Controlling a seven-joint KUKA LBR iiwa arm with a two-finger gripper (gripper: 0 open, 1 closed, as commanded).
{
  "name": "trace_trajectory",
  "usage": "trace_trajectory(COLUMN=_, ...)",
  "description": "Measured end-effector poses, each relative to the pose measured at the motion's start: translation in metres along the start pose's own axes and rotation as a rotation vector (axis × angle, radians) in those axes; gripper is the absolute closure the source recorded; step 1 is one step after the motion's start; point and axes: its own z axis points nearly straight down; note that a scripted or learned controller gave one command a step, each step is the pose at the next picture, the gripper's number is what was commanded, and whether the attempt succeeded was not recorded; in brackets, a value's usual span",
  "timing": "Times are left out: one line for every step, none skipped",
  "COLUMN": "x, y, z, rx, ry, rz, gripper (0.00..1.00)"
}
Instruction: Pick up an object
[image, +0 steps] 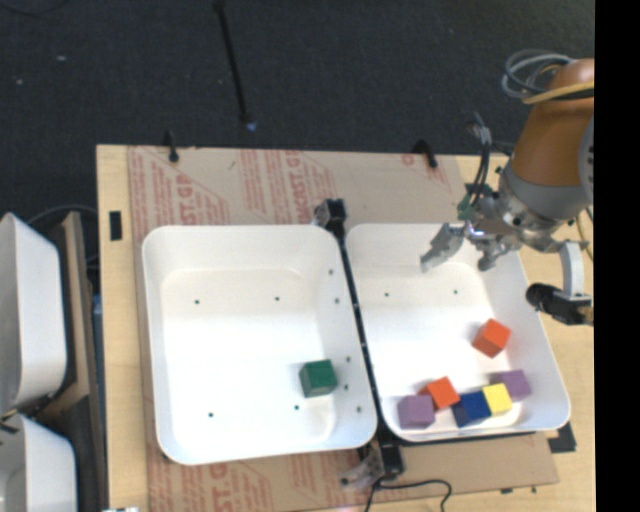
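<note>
Two shallow white bins are set side by side on a cardboard-covered bench (250, 185); the left bin (200, 270) is occupied by one green cube (318, 378), placed near its lower right corner, close to the wall shared with the other bin; the right bin (400, 310) is occupied by six cubes, all gathered toward its lower right part. One orange cube (491, 338) is seen apart from the rest, higher up near the right wall; a second orange cube (441, 391) is placed in the cluster below, just beside a purple cube (416, 410) on its lower left and a blue cube (468, 409) on its lower right; a yellow cube (497, 400) is set touching the blue one, and a second purple cube (514, 383) is found just beside the yellow one, nearest the right wall. Counted by colour: two orange, two purple, one blue, one yellow, one green; seven cubes in all. The gripper (466, 247) is held above the upper right part of the right bin, well apart from every cube; its fingers are seen spread apart, with nothing grasped between them.
</note>
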Motion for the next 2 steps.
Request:
trace_trajectory(x=0.000, y=0.001, z=-0.004, rx=-0.007, ry=-0.001, rz=-0.001, gripper=0.00)
trace_trajectory(x=0.008, y=0.005, z=0.051, rx=-0.002, ry=0.000, rz=-0.001, gripper=0.00)
